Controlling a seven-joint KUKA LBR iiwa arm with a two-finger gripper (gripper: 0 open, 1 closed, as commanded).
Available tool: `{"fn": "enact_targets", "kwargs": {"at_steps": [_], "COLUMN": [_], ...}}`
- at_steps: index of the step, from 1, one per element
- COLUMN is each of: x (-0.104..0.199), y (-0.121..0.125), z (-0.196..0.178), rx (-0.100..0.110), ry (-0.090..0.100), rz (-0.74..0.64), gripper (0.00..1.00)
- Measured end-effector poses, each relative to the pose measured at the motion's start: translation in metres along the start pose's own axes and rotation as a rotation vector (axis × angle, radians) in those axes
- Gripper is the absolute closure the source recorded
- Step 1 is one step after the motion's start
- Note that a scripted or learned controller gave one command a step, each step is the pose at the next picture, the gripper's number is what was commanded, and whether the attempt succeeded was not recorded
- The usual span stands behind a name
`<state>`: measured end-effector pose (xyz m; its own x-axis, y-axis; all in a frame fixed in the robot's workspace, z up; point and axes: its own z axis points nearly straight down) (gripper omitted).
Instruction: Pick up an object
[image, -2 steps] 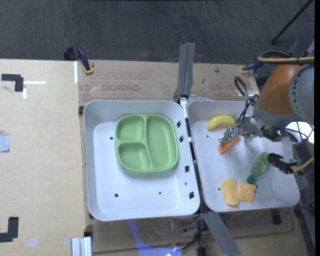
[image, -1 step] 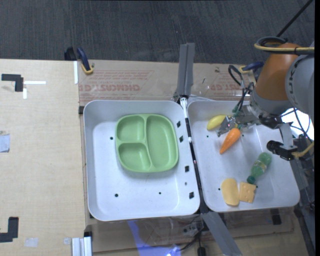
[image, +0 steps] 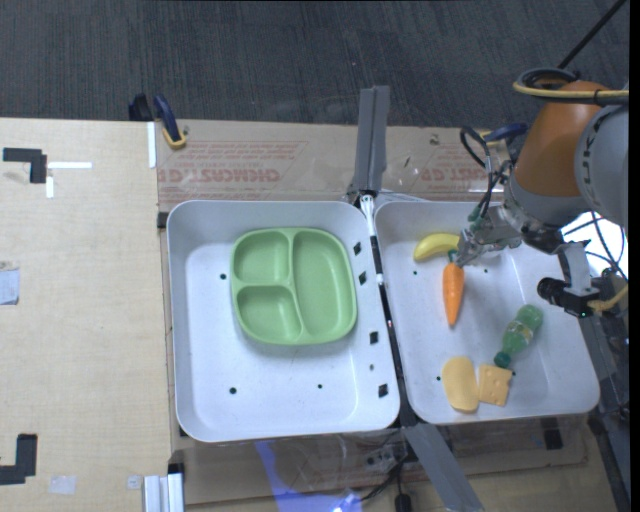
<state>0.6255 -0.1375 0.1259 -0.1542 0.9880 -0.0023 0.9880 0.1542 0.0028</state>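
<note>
Tool (image: 478, 246) is lowered over the banana (image: 436, 246) and carrot (image: 453, 291) top; its state cannot be told; nothing is seen lifted, so picking remains.

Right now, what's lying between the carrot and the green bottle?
In the camera view, only bare white bin floor lies between the carrot and the green bottle.

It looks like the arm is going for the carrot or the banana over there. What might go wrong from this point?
The gripper sits right where the banana and the carrot tip meet, so it might nudge one while reaching for the other, or catch both. The carrot is tapered and smooth-looking, so it could slip out. Both lie near the right bin's back wall, which may crowd the approach.
</note>
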Motion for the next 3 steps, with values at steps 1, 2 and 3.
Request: {"fn": "enact_targets", "kwargs": {"at_steps": [1,2,3], "x": [0.011,0.041,0.098], "y": [-0.017,-0.033,0.021], "z": [-0.02,0.035,-0.066], "rx": [0.003,0.005,0.001], "ry": [0.002,0.004,0.001], "rz": [0.086,-0.242,-0.231], "gripper": [1.0,1.0,1.0]}}
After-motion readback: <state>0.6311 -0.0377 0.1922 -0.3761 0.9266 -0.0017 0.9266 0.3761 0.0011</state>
